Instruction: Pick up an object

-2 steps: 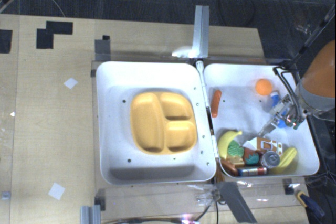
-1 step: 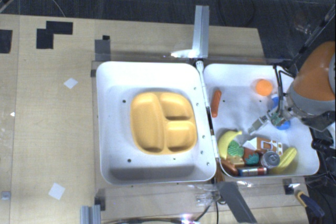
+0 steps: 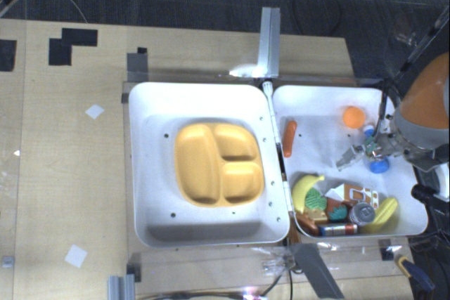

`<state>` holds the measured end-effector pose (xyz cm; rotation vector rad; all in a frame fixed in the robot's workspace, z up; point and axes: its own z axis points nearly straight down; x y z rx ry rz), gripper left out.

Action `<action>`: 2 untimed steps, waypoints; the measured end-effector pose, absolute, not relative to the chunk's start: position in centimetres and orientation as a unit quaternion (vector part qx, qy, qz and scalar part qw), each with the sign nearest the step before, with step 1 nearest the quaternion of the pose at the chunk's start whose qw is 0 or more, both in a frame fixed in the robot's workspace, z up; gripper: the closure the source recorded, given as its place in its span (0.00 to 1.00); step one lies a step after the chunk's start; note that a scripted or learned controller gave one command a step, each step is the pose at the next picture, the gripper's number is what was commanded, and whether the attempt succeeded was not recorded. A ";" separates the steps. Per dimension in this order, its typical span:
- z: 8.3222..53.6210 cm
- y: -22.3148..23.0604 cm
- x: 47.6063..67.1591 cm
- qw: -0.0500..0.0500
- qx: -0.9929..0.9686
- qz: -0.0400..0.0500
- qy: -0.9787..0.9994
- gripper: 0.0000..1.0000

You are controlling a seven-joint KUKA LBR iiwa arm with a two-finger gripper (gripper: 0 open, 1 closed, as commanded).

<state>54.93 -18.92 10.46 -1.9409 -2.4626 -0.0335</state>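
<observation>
Since the task names no particular object, the likeliest candidate is whatever lies nearest the gripper, which hovers low in the right bin beside a small blue cap-like piece and just below an orange ball; whether it is wide or narrow I cannot tell, and nothing is seen held in it. That blue piece looks light, hard and smooth, so it may slip, and a pinch across its middle seems safest. An easier target could be the carrot by the bin's left wall (probably a stiff plastic toy): its long axis runs near to far in the camera view, so closing across its width should suit. Bananas and clutter crowd the near corner, while a yellow tray sits in the left bin on the counter.
</observation>
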 end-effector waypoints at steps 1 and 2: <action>9.5 -13.7 55.0 -0.001 -0.728 -0.002 -0.686 0.00; 9.0 -10.4 55.7 -0.007 -0.590 -0.003 -0.807 0.00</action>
